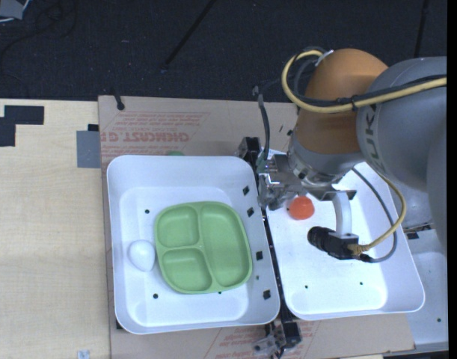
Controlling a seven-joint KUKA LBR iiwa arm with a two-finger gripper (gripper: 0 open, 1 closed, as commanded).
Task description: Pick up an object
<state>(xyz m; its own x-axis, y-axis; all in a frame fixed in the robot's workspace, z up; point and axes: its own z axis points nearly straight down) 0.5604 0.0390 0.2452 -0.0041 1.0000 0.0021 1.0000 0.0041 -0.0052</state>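
Observation:
A small orange-red ball (pixel 301 208) lies in the right bin (pixel 363 290), near its upper left corner. My gripper (pixel 275 188) hangs just left of the ball, over the bin's left wall, with the grey arm and its orange band (pixel 340 88) above it. In the left bin (pixel 131 178), a green divided plate (pixel 203 245) lies flat, and a white egg-shaped object (pixel 142 255) rests by the plate's left rim.
A black connector with a yellow cable (pixel 334 242) hangs from the arm over the middle of the right bin. Both bins sit on a cardboard sheet (pixel 176 129) on the wooden bench. The arm's bulk covers the right bin's upper right part.

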